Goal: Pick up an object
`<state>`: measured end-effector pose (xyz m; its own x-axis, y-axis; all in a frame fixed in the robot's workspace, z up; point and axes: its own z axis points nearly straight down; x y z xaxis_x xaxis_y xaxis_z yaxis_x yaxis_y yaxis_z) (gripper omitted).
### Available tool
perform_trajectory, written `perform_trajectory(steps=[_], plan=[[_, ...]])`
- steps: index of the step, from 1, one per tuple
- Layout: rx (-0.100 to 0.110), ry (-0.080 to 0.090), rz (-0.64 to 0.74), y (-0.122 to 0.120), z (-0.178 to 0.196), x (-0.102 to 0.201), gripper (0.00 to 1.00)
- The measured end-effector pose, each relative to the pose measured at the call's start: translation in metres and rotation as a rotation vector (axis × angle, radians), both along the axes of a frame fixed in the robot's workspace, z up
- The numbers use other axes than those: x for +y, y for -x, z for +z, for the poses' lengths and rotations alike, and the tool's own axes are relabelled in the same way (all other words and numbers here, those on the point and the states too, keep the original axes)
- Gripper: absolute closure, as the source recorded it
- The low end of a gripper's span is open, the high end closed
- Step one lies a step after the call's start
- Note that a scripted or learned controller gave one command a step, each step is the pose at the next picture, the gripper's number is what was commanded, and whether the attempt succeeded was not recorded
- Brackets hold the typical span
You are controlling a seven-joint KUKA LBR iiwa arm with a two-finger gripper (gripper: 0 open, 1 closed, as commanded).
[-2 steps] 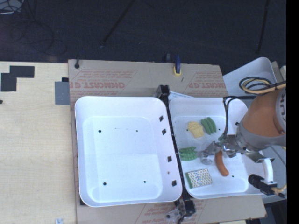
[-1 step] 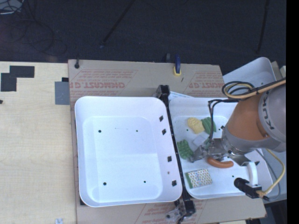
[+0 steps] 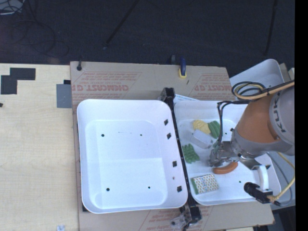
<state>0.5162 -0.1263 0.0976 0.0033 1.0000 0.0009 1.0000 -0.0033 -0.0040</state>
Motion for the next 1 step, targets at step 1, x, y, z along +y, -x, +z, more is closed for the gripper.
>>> perform_trajectory(steps=[1], plan=[[-0.018,-0.004,0.019,-0.0922,0.0963,0.124,1.0]])
